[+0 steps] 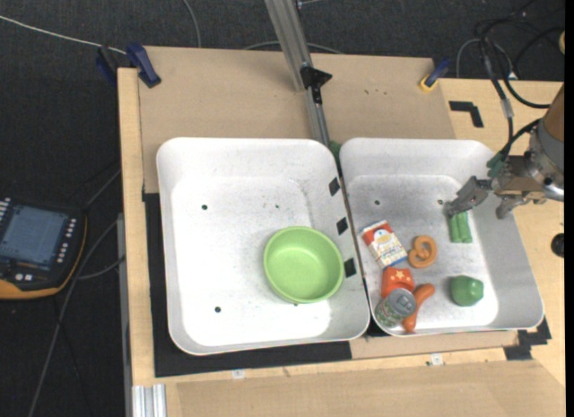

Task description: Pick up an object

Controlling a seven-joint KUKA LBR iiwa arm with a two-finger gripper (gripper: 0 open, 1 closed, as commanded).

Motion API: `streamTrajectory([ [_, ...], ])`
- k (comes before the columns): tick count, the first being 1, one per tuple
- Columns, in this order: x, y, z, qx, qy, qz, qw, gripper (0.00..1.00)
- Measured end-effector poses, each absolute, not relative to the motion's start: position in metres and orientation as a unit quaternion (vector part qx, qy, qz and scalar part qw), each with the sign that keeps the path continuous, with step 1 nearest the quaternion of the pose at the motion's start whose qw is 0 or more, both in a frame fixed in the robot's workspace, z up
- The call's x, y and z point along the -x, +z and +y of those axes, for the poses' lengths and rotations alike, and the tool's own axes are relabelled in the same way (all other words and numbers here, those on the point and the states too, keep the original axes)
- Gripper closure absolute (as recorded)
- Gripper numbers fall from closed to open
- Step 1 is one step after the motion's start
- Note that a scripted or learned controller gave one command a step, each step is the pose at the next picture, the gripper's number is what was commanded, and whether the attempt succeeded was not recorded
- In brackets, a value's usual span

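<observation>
Low in the right bin (511,227), spread gripper (484,202) hovers by a green stick (460,228).

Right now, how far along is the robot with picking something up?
Early on. Nothing has been lifted: the green block, the pretzel and the carton all lie in the right bin. The tool hangs open above the green block. Closing on something and lifting it remain.

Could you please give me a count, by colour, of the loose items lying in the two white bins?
Green: 3, the bowl, the stick, the rounded lump.
Orange or red: 3, the ring, the carton, the carrot-like piece.
Grey: 1, the can.
Total: 7
</observation>
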State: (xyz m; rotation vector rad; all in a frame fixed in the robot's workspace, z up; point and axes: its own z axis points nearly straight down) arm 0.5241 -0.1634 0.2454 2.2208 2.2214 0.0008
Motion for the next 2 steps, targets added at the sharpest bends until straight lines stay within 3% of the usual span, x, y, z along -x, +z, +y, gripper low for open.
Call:
streamTrajectory([
  [2,-0.513,0.154,-0.172,-0.707,-0.0011,0.707,-0.002,0.00],
])
